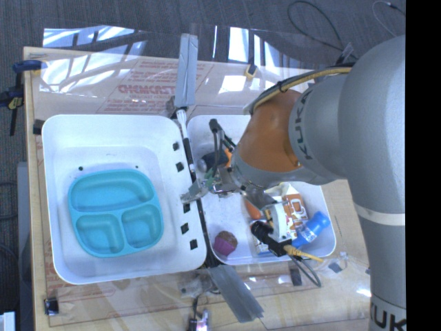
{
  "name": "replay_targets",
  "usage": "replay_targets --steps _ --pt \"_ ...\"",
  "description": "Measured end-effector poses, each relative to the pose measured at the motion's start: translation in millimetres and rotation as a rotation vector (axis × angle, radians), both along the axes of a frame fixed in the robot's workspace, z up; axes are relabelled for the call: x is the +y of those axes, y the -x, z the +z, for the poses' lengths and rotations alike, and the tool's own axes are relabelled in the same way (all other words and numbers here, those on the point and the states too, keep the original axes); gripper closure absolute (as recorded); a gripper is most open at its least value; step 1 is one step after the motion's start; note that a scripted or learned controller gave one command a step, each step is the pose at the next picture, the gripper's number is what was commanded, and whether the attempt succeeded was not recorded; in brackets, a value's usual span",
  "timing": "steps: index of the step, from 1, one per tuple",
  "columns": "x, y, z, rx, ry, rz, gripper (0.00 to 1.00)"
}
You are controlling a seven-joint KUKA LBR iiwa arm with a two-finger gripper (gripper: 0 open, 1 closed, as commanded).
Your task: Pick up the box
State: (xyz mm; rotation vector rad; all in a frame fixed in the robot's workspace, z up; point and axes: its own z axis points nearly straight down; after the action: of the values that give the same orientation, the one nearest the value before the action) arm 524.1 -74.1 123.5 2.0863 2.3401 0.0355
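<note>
The box (292, 209), white with orange print, lies in the right bin (324, 243) near its front right, partly under the arm. Against it on the right rests a blue bottle-like item (313, 227). My gripper (204, 182) is down at the right bin's left wall, by the divider between the bins and well to the left of the box. The wrist and its orange band cover the middle of that bin.
A purple ball (225, 241) sits at the right bin's front left. A small orange item (255, 212) peeks out beside the box. The left bin (58, 143) holds a blue three-compartment tray (114, 211).
</note>
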Motion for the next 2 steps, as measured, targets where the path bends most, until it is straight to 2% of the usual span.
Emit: replay_targets --steps 1,2 --pt "-5.3 5.3 -1.5 -0.024 -0.01 0.03 0.0" --pt "13.3 3.1 8.4 -0.017 -0.034 0.06 1.0"
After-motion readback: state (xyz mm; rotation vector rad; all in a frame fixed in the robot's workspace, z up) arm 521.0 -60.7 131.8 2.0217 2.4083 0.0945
